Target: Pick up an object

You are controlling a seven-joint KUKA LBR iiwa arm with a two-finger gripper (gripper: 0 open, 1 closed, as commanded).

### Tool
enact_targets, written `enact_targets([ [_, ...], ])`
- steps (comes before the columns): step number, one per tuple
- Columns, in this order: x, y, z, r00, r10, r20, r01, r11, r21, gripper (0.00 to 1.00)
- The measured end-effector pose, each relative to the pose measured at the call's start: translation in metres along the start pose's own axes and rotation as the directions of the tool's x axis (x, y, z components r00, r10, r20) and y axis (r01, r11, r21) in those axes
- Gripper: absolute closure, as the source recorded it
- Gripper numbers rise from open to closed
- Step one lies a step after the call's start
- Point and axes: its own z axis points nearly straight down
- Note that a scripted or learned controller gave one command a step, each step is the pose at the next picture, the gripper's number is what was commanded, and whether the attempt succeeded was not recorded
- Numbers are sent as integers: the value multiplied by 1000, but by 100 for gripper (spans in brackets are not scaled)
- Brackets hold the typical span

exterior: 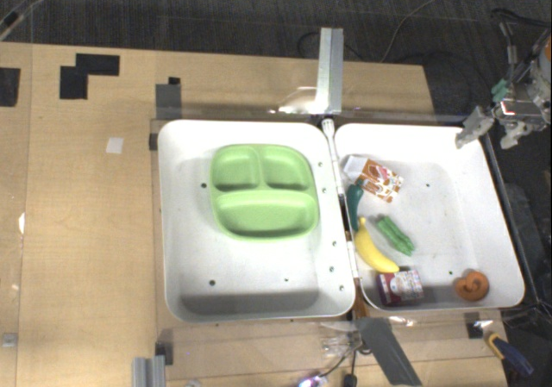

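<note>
The gripper (492,125) hangs at the far right corner of the right bin (448,191), just over its rim and well apart from everything lying in it. Its fingers look slightly spread, with nothing between them, though they are small and partly blurred at this angle, so I cannot tell their state for sure.

Nothing is picked up yet, as far as can be seen. All the candidates rest on the floor of the right bin: a small snack packet (379,180) near the far left side, a banana (373,247) lying along the left wall, a green pepper (396,236) just beside it and touching or nearly touching it, a dark can (399,287) on its side near the front wall, and a round orange fruit (471,285) in the front right corner. A dark green thing (353,202) sits against the divider, too narrow to identify.

The left bin (185,230) holds a green divided tray (263,190), lying flat in its middle.

Judging from this, the task is at its start: choosing a thing, moving over it, descending, closing and lifting all remain. The orange fruit stands alone and seems the easiest to reach.
</note>
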Motion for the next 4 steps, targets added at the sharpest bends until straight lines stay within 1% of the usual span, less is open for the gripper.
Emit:
enact_targets([
  [1,68,12,-25,995,-96,0,96,995,-2,0],
  [2,103,0,85,991,-135,-1,135,991,1,0],
  [3,90,-51,173,996,-93,-1,93,996,1,0],
  [4,95,-87,175,999,-52,2,52,998,-16,0],
])
